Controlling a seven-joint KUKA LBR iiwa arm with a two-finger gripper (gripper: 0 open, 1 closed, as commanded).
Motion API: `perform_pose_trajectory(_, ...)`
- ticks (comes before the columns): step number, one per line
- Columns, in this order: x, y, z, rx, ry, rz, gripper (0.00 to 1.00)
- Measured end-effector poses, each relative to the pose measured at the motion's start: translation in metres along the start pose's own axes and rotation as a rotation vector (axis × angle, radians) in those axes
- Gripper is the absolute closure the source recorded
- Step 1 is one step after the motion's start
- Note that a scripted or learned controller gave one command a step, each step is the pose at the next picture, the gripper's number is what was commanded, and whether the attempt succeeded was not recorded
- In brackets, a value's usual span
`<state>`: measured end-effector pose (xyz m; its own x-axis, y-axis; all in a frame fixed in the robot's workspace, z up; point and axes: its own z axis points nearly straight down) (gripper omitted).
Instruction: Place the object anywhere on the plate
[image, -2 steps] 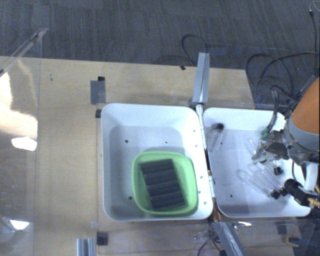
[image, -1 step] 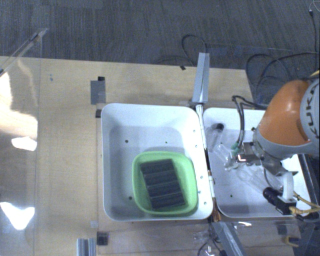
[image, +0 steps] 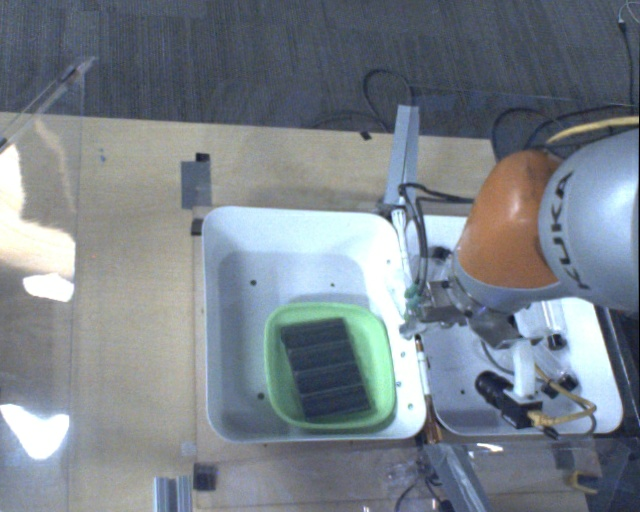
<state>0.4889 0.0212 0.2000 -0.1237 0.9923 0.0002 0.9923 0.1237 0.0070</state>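
I see dark grey ridged rectangular block (image: 325, 368) lying flat on green square plastic plate (image: 272, 360), inside left white bin (image: 240, 290). Pincer (image: 445, 310) just right of plate, over right white bin (image: 455, 385). Cannot tell whether pincer open or closed.

Dark ridged block (image: 325, 368) lies on green plate (image: 273, 350).
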Motion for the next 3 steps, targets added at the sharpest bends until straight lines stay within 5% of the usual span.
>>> perform_pose_trajectory(1, 0.000, 0.000, 0.000, 0.000, 0.000, 0.001, 0.00)
perform_pose_trajectory(2, -0.058, 0.034, 0.016, 0.002, -0.001, -0.011, 0.00)
perform_pose_trajectory(3, -0.057, 0.037, 0.004, -0.005, -0.002, -0.017, 1.00)
